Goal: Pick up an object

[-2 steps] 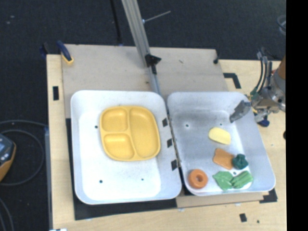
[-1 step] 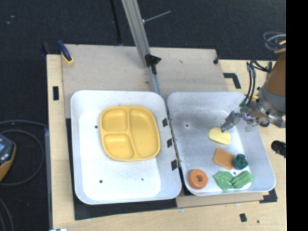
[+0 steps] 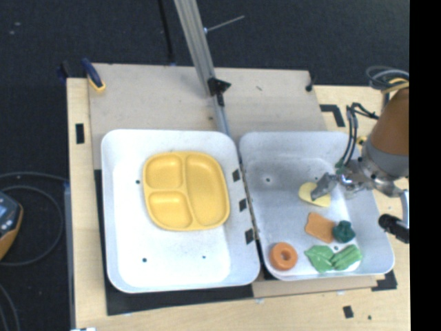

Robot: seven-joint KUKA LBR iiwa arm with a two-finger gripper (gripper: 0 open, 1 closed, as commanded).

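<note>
The right bin (image 3: 275, 158) holds several small items: a pale yellow piece (image 3: 312, 194), an orange block (image 3: 318, 226), a dark green lump (image 3: 343, 232), a light green leafy piece (image 3: 334, 258) and an orange ring (image 3: 283, 255). My gripper (image 3: 326, 185) reaches in from the right and sits low at the pale yellow piece's right edge, touching or nearly touching it. The arm's orange band (image 3: 393, 126) rises above the bin's right side. Nothing is visibly lifted.
The left bin (image 3: 124, 254) carries a yellow divided plate (image 3: 186, 190). A metal pole (image 3: 196, 40) slants up from between the bins at the back. Dark cables (image 3: 355, 126) hang by the arm. The right bin's upper left floor is bare.
</note>
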